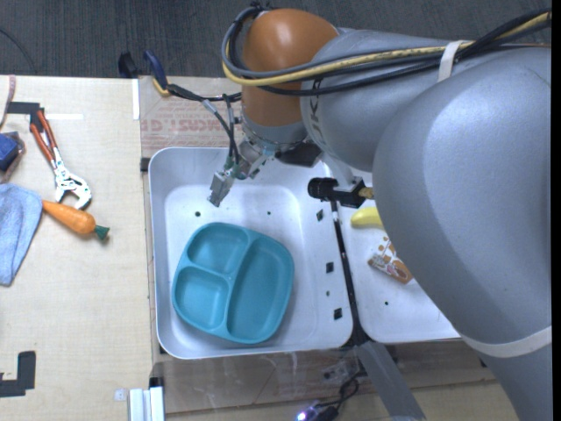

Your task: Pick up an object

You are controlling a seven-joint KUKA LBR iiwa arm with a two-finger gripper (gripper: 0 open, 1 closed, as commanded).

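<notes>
The big grey arm (pixel 438 147) sweeps in from the right, its orange band (pixel 280 60) sitting high over the back edge of the left bin (pixel 162 235), and the gripper (pixel 219 189) hangs down over that bin's bare back corner. Its fingers are too small and too close in tone to the white floor to say whether they're spread or pressed together, and nothing shows between them. Just in front of the gripper, close but apart from it, a teal divided plate (pixel 233 281) lies flat and takes up most of the left bin's floor. Over in the right bin (pixel 403 318), half under the arm, there's a yellow banana (pixel 366 217) and just in front of it a small brown-and-white packet (pixel 390 263). Out on the wooden bench to the left lie an orange carrot (pixel 72 218), red-handled pliers (pixel 57 160) and a blue cloth (pixel 16 231).
</notes>
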